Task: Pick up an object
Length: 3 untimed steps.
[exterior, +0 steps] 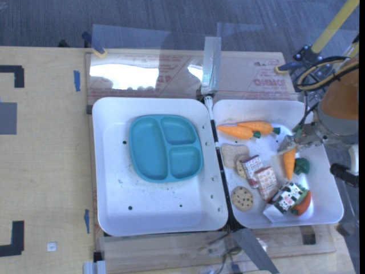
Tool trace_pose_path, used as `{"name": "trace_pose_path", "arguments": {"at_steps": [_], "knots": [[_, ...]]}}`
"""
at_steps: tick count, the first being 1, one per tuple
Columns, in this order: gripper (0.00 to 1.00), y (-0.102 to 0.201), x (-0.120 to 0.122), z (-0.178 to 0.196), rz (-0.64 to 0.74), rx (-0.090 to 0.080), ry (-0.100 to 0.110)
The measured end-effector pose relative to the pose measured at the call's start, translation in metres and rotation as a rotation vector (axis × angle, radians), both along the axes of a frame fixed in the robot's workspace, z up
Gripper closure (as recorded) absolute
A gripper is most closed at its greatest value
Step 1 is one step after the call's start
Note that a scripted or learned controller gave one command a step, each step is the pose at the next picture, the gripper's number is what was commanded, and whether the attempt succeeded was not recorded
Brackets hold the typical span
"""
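My gripper point(291, 140) hangs over the right side of the right bin point(333, 178), below the grey wrist and orange band of the arm point(342, 99). Just under it lies a small carrot point(289, 163) with a green top, pointing up toward the gripper. Whether the gripper touches it is unclear. Two longer carrots point(244, 130) lie at the back of the bin. A bread slice point(232, 152), two cracker packets point(259, 173), a chocolate-chip cookie point(243, 198) and a black-and-white box point(288, 198) lie further forward.
The left bin point(108, 170) holds a teal divided plate point(166, 147). A clear panel point(148, 73) and a metal post point(210, 64) stand behind the bins. Yellow and black cables point(316, 67) run at the back right beside the arm.
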<state>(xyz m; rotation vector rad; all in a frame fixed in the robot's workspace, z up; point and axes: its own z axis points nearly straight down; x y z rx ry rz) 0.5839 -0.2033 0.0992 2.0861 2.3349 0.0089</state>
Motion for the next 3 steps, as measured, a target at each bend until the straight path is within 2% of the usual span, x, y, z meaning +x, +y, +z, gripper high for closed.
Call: {"name": "trace_pose_path", "arguments": {"at_steps": [1, 2, 3], "knots": [[1.00, 0.000, 0.001, 0.010, -0.001, -0.001, -0.003], [1.00, 0.078, 0.001, 0.088, 0.006, 0.003, 0.003], [1.00, 0.125, -0.012, 0.126, 0.032, 0.002, 0.005]]}}
